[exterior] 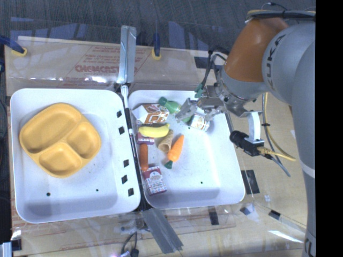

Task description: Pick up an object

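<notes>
My gripper [196,111] hangs over the back of the right bin [220,181], its fingers open. A small white and yellow container [200,123] lies just under and in front of it, with no grip on it that I can see. To its left are a green toy [170,105], a brown and white carton [153,112] and a yellow banana [154,131]. An orange carrot [176,147] lies near the bin's middle, next to a tan cone [165,140]. A red sausage [143,157] and a red carton [154,180] lie along the left wall.
The left bin [32,202] holds a yellow divided plate [60,138]. A metal bar [127,52] stands at the back between the bins. The arm's grey body [278,47] and cables [268,149] overhang the right bin's right edge.
</notes>
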`<state>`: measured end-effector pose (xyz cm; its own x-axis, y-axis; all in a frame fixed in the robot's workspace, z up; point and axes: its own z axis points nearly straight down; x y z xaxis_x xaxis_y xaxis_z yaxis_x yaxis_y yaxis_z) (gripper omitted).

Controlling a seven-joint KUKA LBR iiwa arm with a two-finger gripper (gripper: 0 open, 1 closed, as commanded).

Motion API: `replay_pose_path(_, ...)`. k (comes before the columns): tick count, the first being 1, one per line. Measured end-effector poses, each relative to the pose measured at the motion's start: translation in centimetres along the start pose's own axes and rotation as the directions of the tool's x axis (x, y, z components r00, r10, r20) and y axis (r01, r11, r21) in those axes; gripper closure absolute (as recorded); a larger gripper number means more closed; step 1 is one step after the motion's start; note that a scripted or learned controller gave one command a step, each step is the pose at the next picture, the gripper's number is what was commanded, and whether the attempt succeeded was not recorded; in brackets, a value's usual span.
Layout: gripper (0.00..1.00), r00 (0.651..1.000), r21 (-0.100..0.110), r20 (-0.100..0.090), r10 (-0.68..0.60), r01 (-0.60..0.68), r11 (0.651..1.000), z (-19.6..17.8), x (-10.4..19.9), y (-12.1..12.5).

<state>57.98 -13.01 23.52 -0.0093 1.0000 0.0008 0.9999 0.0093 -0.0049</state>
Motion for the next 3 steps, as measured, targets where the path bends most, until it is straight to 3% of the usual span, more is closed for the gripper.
replay_pose_path(1, 0.0, 0.998, -0.002, 0.001, -0.06, 0.06, 0.998, 14.4, -2.0, -0.3)
replay_pose_path(2, 0.0, 0.978, 0.0, -0.001, -0.208, 0.208, 0.978, 14.4, -5.8, -3.8)
replay_pose_path(3, 1.0, 0.977, 0.001, -0.001, -0.213, 0.213, 0.977, 13.5, -5.8, -3.8)
